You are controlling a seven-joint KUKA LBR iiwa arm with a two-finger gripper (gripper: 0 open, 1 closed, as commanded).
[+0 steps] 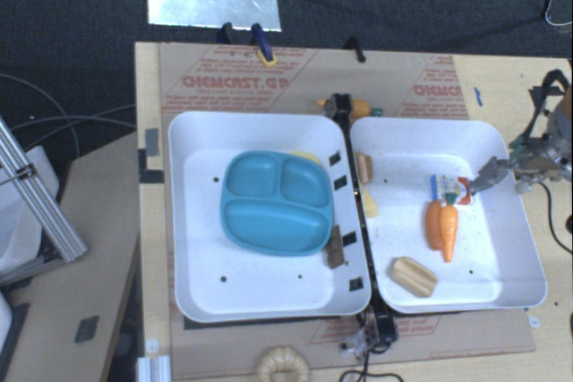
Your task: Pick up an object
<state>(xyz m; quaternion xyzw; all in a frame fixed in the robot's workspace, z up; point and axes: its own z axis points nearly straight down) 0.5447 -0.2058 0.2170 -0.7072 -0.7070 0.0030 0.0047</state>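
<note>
camera view | carrot (442, 228) long axis vertical, tip toward viewer | fingers (488, 172) state unclear

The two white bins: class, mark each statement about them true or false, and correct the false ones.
1. The blue divided plate lies in the left bin. True.
2. The toy carrot lies in the left bin. False: it lies in the right bin.
3. The tool is over the right bin, near the carrot's top end. True.
4. The tan bread-like piece sits on the plate. False: it lies in the right bin, near its front edge.
5. The tool grips the carrot. False: the carrot lies on the bin floor.
</note>
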